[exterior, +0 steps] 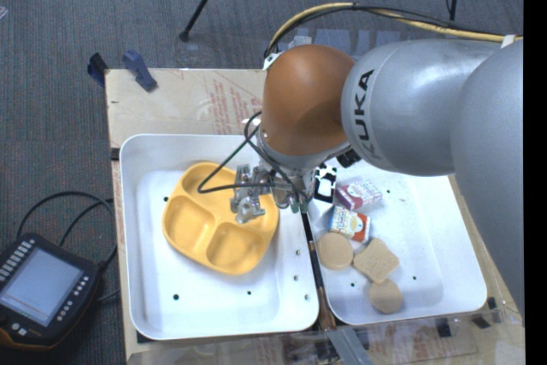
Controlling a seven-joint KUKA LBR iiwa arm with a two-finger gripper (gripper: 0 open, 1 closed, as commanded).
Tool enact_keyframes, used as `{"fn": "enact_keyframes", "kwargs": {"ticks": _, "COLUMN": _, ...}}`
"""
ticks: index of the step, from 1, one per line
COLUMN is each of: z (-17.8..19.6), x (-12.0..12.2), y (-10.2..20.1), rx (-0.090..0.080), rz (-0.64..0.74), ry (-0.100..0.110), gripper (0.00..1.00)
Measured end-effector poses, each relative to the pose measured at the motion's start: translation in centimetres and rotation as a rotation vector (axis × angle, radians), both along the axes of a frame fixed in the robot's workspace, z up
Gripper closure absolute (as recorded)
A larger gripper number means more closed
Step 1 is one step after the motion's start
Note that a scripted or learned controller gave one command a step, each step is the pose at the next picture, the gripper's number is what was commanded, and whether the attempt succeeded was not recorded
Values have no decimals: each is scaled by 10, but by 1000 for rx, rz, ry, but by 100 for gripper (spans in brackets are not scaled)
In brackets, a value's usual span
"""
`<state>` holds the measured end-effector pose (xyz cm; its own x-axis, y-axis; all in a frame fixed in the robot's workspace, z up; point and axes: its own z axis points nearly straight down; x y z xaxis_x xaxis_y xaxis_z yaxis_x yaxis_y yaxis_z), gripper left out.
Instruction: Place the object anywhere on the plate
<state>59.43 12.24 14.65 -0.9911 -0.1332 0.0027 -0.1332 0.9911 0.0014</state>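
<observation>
Over the left bin (154,286), the gripper (249,203) hangs above the right part of the yellow plate (201,231). Cannot tell how it is set, or whether it grips anything. Right bin (444,269) holds two round cookies (336,251), a toast slice (376,260), a pink carton (359,193) and a red-white packet (349,223).

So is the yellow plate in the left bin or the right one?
Left bin. The plate lies flat on the left bin's floor, with the pincer over its upper right part. The snacks sit in the right bin.
</observation>
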Motion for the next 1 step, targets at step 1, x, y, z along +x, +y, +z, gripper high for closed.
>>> {"fn": "enact_keyframes", "kwargs": {"ticks": 1, "z": 0, "x": 0, "y": 0, "rx": 0, "rz": 0, "ry": 0, "gripper": 0}}
